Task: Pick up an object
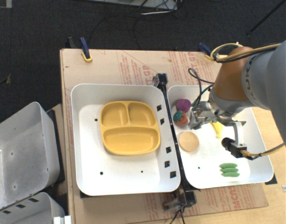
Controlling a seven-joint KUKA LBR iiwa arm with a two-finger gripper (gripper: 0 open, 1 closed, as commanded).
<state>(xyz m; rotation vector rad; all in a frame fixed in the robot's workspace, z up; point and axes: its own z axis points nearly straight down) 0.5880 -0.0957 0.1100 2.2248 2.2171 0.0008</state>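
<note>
1 yellow object (217, 129) half-hidden under hand (197, 120)

Faint red print runs across the cardboard (133, 66) at upper middle and along its bottom edge, but it is too blurred to read

Robotics lab, clamped cardboard bench (133, 64), two white bins (82, 139), floor cables (161, 8)

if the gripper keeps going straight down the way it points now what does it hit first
Probably the white floor of the right bin, just right of the small orange-and-green toy. The gripper seems to point down there, though depth is hard to judge.
</note>
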